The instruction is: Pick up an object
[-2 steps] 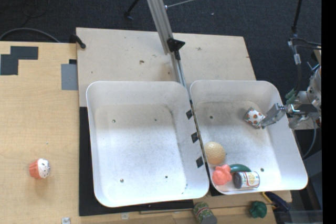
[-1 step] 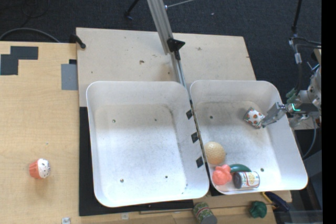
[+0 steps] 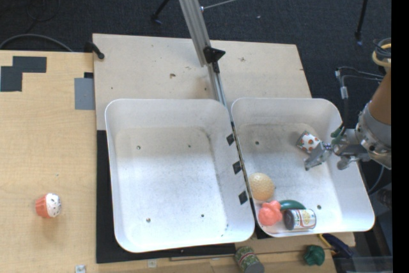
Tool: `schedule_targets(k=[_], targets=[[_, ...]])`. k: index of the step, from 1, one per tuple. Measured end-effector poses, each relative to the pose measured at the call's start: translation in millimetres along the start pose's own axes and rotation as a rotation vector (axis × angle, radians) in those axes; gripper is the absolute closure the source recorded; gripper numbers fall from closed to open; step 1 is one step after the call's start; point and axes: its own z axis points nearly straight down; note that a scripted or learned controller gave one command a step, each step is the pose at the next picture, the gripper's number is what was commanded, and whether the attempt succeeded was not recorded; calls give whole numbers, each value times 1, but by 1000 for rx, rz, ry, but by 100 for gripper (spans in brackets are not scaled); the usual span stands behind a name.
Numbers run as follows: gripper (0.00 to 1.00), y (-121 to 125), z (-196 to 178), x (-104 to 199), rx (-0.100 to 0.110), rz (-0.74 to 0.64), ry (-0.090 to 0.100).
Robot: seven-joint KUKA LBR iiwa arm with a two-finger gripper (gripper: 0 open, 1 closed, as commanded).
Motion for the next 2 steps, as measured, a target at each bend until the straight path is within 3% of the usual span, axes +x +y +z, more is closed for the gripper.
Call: schedule_targets(k=[2], targets=[[0,4,108,-5,-1,0,0]])
